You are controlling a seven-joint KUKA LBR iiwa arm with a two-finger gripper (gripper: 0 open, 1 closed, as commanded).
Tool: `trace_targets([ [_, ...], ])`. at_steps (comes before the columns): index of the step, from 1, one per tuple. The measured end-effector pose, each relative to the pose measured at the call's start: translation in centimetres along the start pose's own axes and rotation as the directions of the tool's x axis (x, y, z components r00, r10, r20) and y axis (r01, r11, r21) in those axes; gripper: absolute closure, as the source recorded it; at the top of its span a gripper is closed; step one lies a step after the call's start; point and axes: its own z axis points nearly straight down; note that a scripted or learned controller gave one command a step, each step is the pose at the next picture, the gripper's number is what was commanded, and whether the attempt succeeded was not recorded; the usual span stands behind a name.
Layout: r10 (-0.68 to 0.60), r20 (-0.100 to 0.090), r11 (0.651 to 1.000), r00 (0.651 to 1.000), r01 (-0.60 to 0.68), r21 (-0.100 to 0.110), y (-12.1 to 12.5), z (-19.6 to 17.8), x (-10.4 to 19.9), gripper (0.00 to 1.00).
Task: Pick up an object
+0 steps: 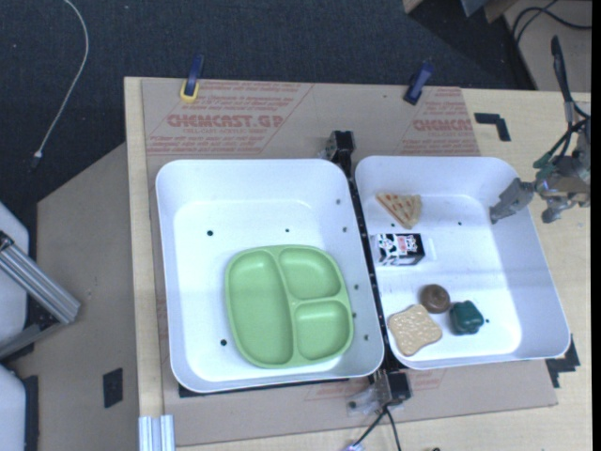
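Observation:
The right bin (526, 280) holds several small items. A tan waffle-like wedge (399, 207) lies near its back left, with a black-and-white carton (401, 247) just in front of it. Nearer the front sit a brown round piece (435, 298), a dark green object (466, 318) and a beige toast slice (414, 330). My gripper (529, 205) hangs over the bin's back right corner, well away from all of them. It is open, with nothing between its fingers.
The left bin (188, 205) holds a light green divided plate (286, 303). A black clamp (341, 144) sits at the back where the two bins meet. Cables (563, 73) hang near the right edge.

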Motion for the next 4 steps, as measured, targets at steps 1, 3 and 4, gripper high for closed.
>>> trace_targets([
  [1, -0.003, 0.003, 1.0, 1.0, 0.003, -0.011, 0.2, -0.6, 0.0, 0.0],
  [3, -0.002, 0.0, 1.0, 1.0, 0.002, -0.004, -0.7, 10.7, -0.8, 0.0],
  [4, -0.003, 0.0, 1.0, 1.0, 0.003, -0.005, -0.8, 15.8, -0.7, 0.0],
])
